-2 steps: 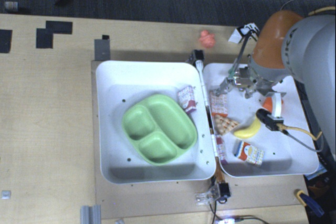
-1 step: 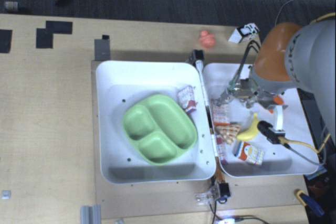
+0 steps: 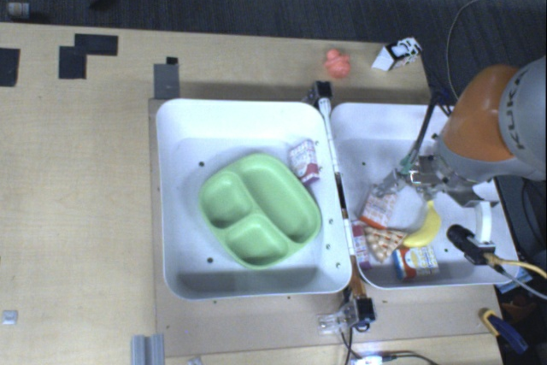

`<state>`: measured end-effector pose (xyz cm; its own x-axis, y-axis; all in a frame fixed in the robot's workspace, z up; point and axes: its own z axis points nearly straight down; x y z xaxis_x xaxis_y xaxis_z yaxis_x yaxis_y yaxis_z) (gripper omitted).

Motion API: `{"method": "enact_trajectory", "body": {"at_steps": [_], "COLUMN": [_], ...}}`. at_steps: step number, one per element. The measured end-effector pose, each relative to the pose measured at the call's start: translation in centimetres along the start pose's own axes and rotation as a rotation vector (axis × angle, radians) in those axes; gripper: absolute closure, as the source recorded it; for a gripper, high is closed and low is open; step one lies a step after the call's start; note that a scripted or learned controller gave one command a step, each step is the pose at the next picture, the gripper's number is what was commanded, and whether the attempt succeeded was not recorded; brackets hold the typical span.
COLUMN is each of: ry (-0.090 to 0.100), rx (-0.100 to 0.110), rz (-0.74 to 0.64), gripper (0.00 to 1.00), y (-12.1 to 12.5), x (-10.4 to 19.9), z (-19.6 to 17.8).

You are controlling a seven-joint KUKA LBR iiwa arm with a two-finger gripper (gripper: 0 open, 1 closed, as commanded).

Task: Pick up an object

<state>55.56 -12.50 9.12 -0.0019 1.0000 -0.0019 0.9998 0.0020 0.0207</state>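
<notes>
My pincer (image 3: 408, 175), grip state unclear, hovers at the right bin's (image 3: 376, 120) 3 o'clock; crowded snack bag (image 3: 379, 207) and banana (image 3: 425, 231) risk a slip

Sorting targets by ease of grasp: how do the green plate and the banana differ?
The green plate is large, flat and divided into compartments; the banana is small, yellow and curved. The plate lies nearly alone in the left bin; the banana sits among packets in the right bin, by the arm.

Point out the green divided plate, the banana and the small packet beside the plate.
green divided plate (image 3: 259, 208), camera view, central ridge.
banana (image 3: 426, 231), camera view, middle of its curve.
small packet (image 3: 305, 161), camera view, its centre.
</notes>
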Motion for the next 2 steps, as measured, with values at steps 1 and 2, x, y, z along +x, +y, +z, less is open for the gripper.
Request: {"method": "enact_trajectory", "body": {"at_steps": [1,2], "ry": [0.002,0.002], "rx": [-0.006,-0.005], "rz": [-0.003,-0.003], "gripper": [1.0,0.0], "y": [0.29,0.26], "x": [0.17,0.15], "z": [-1.25,-1.2]}}
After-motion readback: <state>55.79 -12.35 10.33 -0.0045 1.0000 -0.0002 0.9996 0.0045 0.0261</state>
